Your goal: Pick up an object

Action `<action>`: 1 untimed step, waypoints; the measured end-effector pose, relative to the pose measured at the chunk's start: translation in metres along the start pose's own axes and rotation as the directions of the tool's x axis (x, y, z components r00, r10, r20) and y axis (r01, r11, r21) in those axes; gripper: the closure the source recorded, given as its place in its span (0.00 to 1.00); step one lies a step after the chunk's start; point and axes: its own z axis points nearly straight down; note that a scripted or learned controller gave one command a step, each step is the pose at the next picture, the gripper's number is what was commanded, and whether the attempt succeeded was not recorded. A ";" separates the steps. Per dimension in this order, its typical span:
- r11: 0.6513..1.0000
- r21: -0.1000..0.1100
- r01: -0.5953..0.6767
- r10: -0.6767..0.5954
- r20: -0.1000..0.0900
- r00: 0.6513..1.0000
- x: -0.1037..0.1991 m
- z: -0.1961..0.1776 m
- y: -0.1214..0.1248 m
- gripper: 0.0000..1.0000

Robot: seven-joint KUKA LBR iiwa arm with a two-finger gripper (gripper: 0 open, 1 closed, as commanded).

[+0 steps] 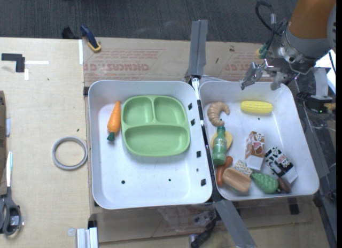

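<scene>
My gripper point(263, 77) hangs over the back edge of the right bin point(299, 134), open, with nothing between its fingers. Just below it in that bin lies a yellow corn cob point(257, 107). Left of the corn is a croissant point(217, 111). Further forward are a green bottle point(219, 146) lying on a banana, a small carton point(255, 145), a black-and-white box point(279, 162), a bread roll point(236, 180) and a green pickle-like toy point(264, 181).
The left bin point(107, 183) holds a green divided plate point(156, 125) and a toy carrot point(114, 118). On the bench to the left lie a tape ring point(70, 152) and scissors point(9, 209). A metal divider point(198, 49) runs between the bins.
</scene>
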 end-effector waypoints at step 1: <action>1.000 -0.001 0.000 0.000 0.001 1.000 -0.074 0.098 0.003 0.00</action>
